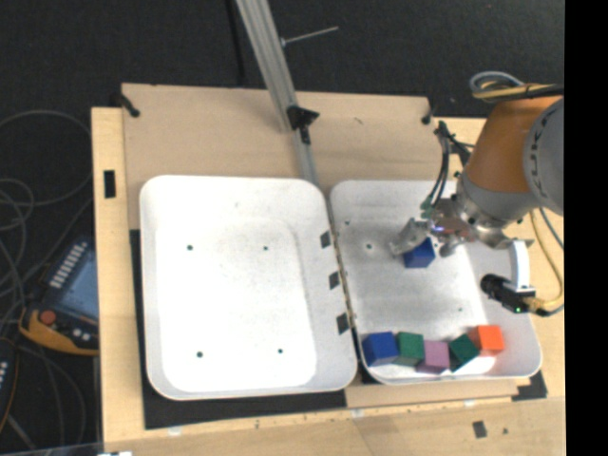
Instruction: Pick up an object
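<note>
Along the near wall of the right white plastic bin (475, 297), five small blocks sit in a row: a blue cube (380, 347), a green cube (410, 347), a pale purple cube (436, 354), a dark green cube (463, 350) and an orange cube (490, 338), each touching or just beside its neighbour. Further back in the same bin, apart from that row, a sixth small blue cube (418, 254) lies under the arm's metal hand (424, 238). That cube looks like the target. It seems to sit between the fingertips, though I cannot tell whether the fingers have closed on it or merely straddle it.

To do this step well, I would centre the fingers over two opposite flat faces, bring them low enough to catch the cube's middle, squeeze squarely, then lift straight up so it does not twist out.

Much is hard to read. The grey arm with its orange band (503, 150) is cut off at the right, cables cover part of the wrist, and the fingertips blur into the cube's top edge. Whether the cube rests on the bin floor is unclear. The left white bin (233, 283) sits beside it on the tan counter (209, 131).
</note>
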`<state>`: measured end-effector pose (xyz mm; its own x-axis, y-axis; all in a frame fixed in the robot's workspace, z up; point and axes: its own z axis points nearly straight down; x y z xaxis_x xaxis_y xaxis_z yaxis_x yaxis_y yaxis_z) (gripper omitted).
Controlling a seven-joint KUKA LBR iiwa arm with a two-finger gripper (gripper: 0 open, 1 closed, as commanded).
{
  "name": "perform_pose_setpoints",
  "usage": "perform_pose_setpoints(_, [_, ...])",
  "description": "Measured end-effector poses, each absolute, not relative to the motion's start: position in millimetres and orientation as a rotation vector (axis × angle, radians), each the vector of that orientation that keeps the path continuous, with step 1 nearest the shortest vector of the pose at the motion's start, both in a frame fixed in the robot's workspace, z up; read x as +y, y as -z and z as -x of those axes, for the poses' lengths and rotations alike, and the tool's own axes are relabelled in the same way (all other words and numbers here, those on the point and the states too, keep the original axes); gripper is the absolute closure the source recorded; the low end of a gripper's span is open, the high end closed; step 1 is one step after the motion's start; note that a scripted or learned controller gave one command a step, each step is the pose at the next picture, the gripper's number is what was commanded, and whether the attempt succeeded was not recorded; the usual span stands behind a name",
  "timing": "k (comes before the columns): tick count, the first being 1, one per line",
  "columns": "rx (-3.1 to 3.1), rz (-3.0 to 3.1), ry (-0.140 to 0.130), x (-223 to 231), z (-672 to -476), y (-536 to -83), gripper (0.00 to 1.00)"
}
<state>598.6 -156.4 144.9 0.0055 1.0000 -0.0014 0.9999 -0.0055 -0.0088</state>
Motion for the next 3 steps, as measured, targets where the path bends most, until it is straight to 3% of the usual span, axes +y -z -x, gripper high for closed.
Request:
perform_pose_setpoints(1, [-2.224,2.225,0.002,-158,-590.5,-178,0.0])
perform_pose_setpoints(2, [-2.226,2.22,-0.003,-167,-618.5,-93,0.0])
perform_pose_setpoints(3, [-2.224,2.227,0.003,-169,-619.2,-109,1.0])
